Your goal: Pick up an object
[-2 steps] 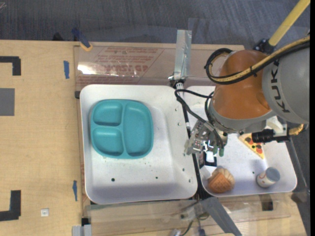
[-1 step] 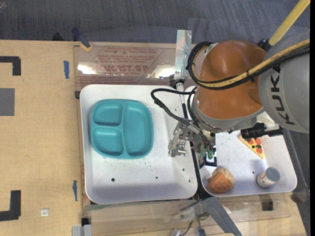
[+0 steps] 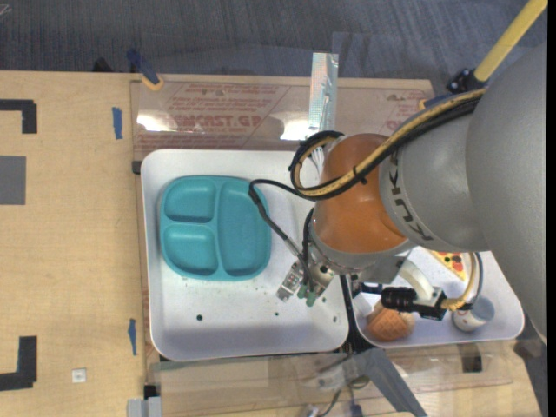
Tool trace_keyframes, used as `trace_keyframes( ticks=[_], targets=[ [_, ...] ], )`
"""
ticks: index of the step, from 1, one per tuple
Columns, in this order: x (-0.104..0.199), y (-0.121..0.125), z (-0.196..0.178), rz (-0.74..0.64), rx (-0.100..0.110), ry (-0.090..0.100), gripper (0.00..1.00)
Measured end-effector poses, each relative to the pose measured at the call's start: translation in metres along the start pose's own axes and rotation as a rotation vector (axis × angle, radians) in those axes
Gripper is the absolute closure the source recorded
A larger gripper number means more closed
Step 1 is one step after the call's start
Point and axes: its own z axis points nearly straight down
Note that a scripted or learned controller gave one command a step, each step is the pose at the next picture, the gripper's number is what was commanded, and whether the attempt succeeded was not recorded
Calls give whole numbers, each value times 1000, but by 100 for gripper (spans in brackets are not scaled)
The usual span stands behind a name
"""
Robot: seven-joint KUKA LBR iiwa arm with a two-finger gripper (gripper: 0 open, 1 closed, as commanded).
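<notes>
A teal divided plate (image 3: 214, 228) lies flat in the left white bin (image 3: 174, 320), toward its back left. My gripper (image 3: 304, 287) hangs below the orange wrist band over the left bin's right side, just right of the plate and close to the bin floor. In the right bin (image 3: 508, 315) I see an orange-brown rounded object (image 3: 390, 324), a white piece (image 3: 416, 280), a small grey cup-like thing (image 3: 471, 316) and a yellow and red item (image 3: 455, 262). The arm hides most of the right bin.
The big grey arm (image 3: 486, 172) with its cables covers the right of the view. A clear plastic sheet (image 3: 226, 115) lies behind the bins. Bare wooden bench (image 3: 61, 233) stretches to the left, with black markings and blue tape.
</notes>
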Motion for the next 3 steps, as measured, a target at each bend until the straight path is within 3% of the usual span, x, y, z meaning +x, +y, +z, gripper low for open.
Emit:
trace_keyframes(
  ticks=[1,2,3],
  targets=[
    [39,41,43,432,-12,-8,100],
    [35,70,44,900,21,5,100],
    [54,77,-90,1139,-10,0,100]
  ],
)
